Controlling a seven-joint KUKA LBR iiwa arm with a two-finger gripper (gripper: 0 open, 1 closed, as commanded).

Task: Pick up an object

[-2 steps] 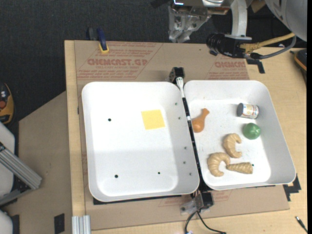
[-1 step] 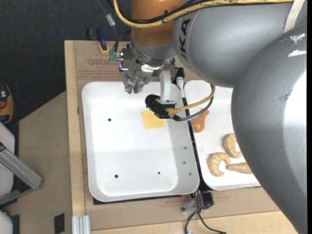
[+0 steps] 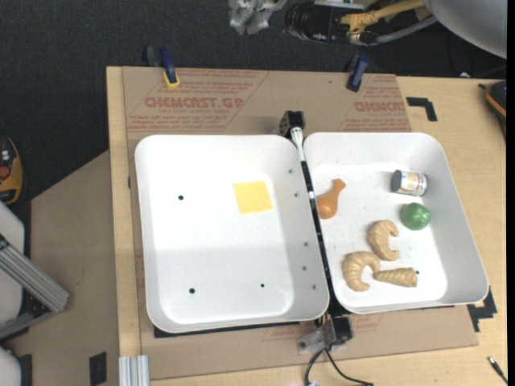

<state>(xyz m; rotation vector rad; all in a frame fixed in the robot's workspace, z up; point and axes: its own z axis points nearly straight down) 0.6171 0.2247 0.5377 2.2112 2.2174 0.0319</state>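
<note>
My gripper (image 3: 253, 8) hangs high beyond the far edge of the bench, above the dark floor and well clear of both bins. A flat yellow square (image 3: 252, 197) lies alone in the left bin (image 3: 146, 215). The right bin (image 3: 460, 223) holds an orange drumstick (image 3: 328, 200) by its left wall, a small can (image 3: 409, 183) on its side, a green ball (image 3: 415, 215), two tan croissants (image 3: 384, 239) (image 3: 360, 269) and a small tan pastry (image 3: 396, 277).
Both bins rest on a cardboard sheet (image 3: 241, 95) held by a clamp (image 3: 167, 65) at the far left and another clamp (image 3: 357, 71) at the far right. A metal rail (image 3: 32, 280) slants at the lower left. Cables (image 3: 330, 352) run under the bins' near edge.
</note>
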